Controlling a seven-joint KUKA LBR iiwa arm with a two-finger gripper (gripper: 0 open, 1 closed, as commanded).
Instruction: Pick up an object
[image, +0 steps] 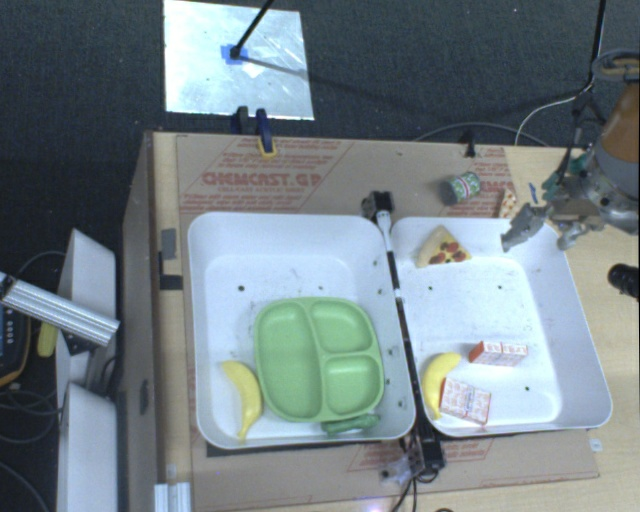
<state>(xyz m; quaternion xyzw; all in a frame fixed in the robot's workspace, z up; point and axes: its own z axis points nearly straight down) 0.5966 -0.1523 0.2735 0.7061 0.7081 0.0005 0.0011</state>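
grey two-finger gripper (545, 228) sits over the far right rim of the right shallow white bin (585, 330), fingers spread apart, nothing between them. right bin contents: triangular pizza-slice toy (442, 248) near the far left corner; small red-and-white carton (498, 352) mid-right; flat red-and-white box (465, 401) at the near edge, just beside a yellow plastic banana (436, 380) by the divider. left shallow white bin (215, 250): green divided plastic tray (318, 359) with a second yellow banana (243, 397) at its left edge. small green can (463, 187) lies on the brown cardboard sheet (300, 175) behind the bins, near the gripper but apart from it
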